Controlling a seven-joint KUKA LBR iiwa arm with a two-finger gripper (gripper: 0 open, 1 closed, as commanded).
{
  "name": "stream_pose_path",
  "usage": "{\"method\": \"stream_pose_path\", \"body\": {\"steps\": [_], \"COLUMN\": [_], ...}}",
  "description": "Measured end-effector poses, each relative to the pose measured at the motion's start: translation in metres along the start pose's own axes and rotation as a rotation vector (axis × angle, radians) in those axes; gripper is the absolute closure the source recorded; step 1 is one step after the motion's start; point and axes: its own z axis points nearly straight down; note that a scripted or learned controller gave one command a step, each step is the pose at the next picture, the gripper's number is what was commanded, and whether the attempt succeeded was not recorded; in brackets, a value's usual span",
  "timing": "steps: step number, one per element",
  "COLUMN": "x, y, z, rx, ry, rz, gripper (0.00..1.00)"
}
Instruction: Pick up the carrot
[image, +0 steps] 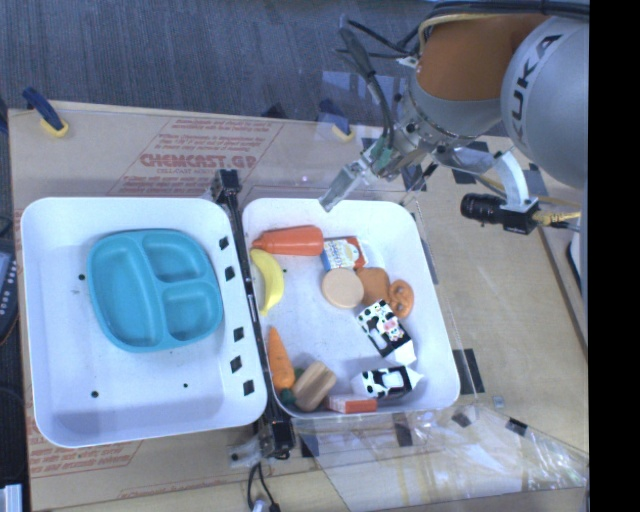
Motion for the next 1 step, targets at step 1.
{"method": "stream_pose_path", "body": {"steps": [1], "x": [0.0152], "y": [0.0024], "z": [-0.0516], "rx": [-0.002], "ry": [0.000], "rz": [-0.217], "gripper": [0.00]}}
